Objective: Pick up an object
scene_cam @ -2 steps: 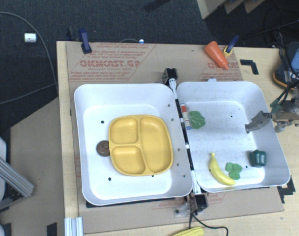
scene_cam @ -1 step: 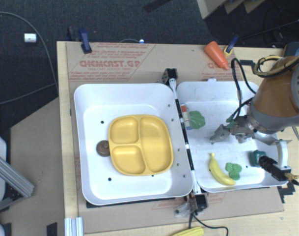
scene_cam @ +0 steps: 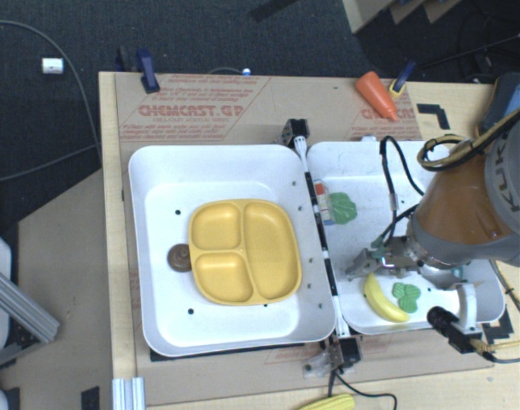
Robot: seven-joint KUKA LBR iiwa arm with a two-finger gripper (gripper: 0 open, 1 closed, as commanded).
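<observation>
Yellow banana (scene_cam: 386,300) is seen lying in the right bin (scene_cam: 362,156), near its front edge, touching a green item (scene_cam: 406,295). Gripper (scene_cam: 368,263) is positioned just above the banana; finger state cannot be told. Another green piece (scene_cam: 341,208) sits farther back. Yellow divided plate (scene_cam: 243,251) is held in the left bin (scene_cam: 148,229), a brown disc (scene_cam: 179,257) beside it.

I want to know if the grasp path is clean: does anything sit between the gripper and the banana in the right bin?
Nothing visible does. The gripper hangs just above and left of the banana, with bare floor of the right bin between them. A green object touches the banana's right side, away from the gripper.
</observation>
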